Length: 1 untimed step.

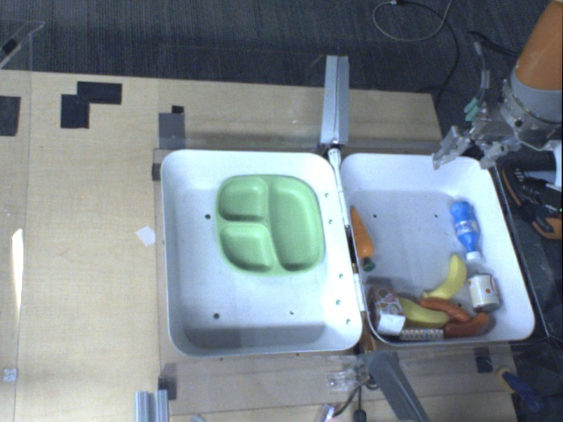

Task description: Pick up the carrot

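The arm (537, 60) is cut off by the right edge. Items (387, 310) heaped at the right bin's (413, 183) near edge overlap, too small to identify.

The two shallow white plastic bins, left (176, 262) and right (413, 192), look smooth with a soft shine. In the left bin sits a pale green plastic tray with three parts (270, 222); it looks smooth and matt. At 9 o'clock in the right bin lies a small orange carrot (361, 236) with a dull, smooth skin. At 3 o'clock a clear plastic bottle with a blue label (464, 224) looks shiny. At 5 o'clock a small silver metal can (482, 293) gleams beside a smooth yellow banana (450, 280). The light wooden bench top (79, 253) looks flat and matt. A grey metal bar (334, 99) at 12 o'clock has a dull shine. The dark floor (220, 16) looks rough, like carpet.
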Tool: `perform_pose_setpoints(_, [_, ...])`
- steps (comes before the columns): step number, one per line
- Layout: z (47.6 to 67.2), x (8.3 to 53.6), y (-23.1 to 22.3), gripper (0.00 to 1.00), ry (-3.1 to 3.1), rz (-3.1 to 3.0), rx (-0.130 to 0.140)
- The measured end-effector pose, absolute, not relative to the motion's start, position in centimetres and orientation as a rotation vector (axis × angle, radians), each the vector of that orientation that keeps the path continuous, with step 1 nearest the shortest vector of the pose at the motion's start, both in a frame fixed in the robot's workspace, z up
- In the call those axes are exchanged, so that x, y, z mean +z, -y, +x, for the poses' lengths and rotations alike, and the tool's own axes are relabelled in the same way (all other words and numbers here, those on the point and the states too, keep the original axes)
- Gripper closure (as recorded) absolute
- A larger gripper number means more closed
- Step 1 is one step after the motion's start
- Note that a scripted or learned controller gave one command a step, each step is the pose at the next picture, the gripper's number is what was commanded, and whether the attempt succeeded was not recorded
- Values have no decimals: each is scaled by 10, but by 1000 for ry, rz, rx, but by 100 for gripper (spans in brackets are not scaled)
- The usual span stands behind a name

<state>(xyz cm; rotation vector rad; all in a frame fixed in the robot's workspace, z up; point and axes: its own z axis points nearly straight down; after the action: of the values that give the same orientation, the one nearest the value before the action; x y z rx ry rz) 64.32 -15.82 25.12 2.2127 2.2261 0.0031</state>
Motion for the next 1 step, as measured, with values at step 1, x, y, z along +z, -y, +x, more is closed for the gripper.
perform_pose_setpoints(1, [670, 147, 95, 0, -1969, 2445, 4])
